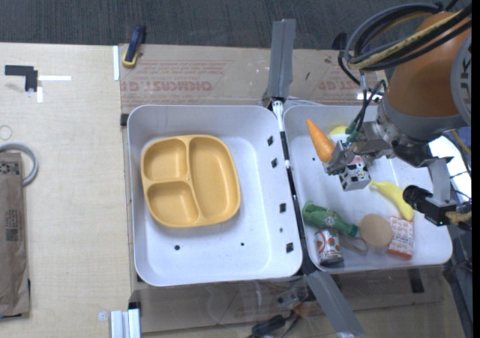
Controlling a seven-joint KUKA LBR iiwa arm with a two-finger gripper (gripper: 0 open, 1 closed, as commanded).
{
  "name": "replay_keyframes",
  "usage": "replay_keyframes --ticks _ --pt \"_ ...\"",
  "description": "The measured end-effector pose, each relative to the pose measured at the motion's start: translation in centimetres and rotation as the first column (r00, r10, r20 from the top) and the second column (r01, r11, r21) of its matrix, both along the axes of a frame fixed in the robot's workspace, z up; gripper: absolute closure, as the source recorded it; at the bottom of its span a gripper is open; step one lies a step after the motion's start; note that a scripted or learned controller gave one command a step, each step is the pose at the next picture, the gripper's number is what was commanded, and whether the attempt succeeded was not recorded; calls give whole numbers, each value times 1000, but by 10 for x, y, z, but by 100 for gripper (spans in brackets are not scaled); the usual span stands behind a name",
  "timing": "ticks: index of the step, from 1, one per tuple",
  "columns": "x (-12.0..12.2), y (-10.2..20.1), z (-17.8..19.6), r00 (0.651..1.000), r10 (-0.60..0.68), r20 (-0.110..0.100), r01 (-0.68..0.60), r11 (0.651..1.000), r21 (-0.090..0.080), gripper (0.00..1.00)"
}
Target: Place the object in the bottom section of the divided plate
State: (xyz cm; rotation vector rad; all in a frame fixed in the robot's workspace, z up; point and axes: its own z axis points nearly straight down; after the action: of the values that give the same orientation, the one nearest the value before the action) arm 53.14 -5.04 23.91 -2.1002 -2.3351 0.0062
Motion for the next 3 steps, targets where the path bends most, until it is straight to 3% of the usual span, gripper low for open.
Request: replay_keyframes --ticks 1,2,3 --pt "21 124 25 981 195 1 -195 981 0 100" --pt "-10 171 -80 967 254 -1 -254 967 1 100" --pt "30 231 -35 982 -190 1 190 982 -2 100"
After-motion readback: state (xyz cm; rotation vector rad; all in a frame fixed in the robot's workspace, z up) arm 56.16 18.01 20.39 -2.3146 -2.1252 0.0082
